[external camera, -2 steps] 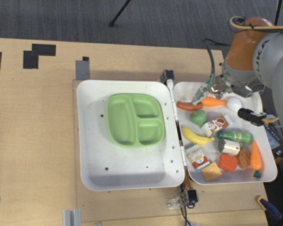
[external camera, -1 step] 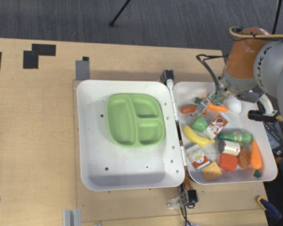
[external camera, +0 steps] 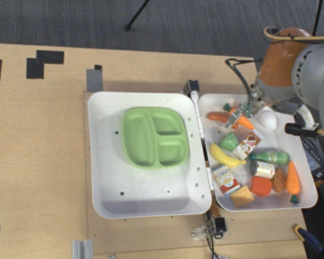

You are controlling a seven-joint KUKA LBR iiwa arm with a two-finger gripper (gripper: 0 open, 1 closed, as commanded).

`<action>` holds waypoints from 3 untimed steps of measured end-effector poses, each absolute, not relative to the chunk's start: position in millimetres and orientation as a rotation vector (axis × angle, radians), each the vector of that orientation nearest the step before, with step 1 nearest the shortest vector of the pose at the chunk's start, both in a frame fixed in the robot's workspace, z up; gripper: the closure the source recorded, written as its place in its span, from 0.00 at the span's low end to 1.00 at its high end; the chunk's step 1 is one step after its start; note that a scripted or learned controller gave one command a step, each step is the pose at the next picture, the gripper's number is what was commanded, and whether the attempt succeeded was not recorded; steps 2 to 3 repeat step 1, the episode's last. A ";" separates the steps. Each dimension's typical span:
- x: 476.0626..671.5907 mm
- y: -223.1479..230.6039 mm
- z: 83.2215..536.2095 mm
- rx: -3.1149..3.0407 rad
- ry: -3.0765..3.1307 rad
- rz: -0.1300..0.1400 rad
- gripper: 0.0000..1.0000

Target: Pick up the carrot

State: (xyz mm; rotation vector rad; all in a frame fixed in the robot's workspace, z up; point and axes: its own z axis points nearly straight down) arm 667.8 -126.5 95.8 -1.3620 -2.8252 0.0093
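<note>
Gripper (external camera: 247, 111) low at back edge of right bin (external camera: 308, 201); cannot tell its state. Carrot (external camera: 293, 179) lies at bin's front right corner, well apart from gripper, long axis front-to-back, leaf end toward front.

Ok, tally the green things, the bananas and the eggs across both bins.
Green: 3 (divided tray, small green toy, bottle)
Bananas: 1 (banana)
Eggs: 1 (egg)
Total: 5
</note>
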 end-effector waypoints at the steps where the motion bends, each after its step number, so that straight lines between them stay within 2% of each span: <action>1: 668.5 -76.1 186.8 -1.477 -2.780 -0.006 1.00; 3: 668.5 -76.1 186.8 -1.477 -2.780 -0.006 1.00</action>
